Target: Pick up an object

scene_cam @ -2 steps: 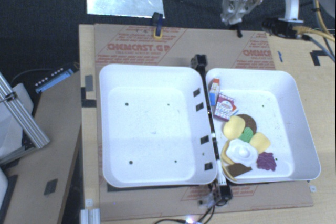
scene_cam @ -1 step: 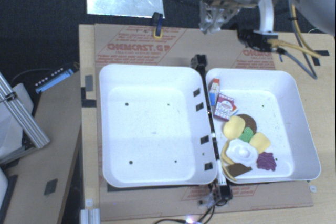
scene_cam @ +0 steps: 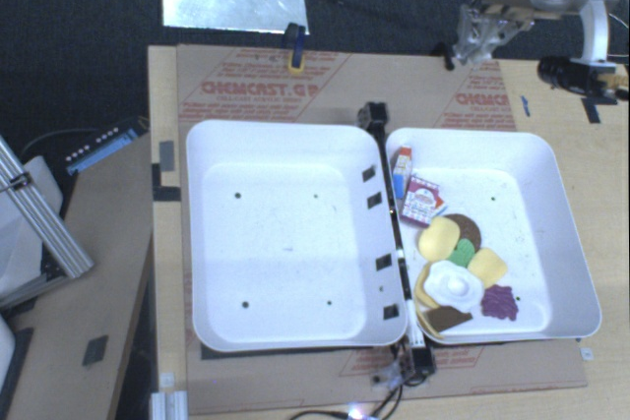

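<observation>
Two white bins; right bin (scene_cam: 551,211) holds toy food (scene_cam: 458,261) at its 8 o'clock; gripper (scene_cam: 472,49) hovers beyond its 12 o'clock edge, grip state can't tell.

The bench (scene_cam: 118,241) carried a cardboard sheet (scene_cam: 325,84). On the sheet lay two white bins side by side, the left bin (scene_cam: 285,241) and the right bin (scene_cam: 536,211), touching.
</observation>
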`<state>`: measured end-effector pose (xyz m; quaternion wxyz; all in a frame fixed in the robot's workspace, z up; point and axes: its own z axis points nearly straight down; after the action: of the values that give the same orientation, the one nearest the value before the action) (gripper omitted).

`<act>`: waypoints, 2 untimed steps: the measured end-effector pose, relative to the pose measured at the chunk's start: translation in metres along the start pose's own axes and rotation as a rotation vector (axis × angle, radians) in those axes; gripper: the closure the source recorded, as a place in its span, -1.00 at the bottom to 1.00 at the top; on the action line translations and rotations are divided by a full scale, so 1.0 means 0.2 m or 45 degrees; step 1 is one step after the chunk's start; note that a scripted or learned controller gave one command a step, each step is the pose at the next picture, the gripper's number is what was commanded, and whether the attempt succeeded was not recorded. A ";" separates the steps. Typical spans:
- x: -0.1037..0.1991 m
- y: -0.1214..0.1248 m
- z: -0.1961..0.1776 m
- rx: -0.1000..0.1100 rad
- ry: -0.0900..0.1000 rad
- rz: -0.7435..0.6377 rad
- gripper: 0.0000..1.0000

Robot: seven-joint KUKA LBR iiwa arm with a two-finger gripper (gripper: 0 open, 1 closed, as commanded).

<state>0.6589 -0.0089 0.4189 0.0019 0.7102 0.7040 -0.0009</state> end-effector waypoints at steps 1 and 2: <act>0.16 -0.13 -0.11 -0.003 0.007 -0.020 1.00; -0.60 0.05 -0.14 -0.004 -0.003 0.004 1.00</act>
<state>0.6682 -0.1292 0.4471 0.0039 0.7113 0.7029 -0.0007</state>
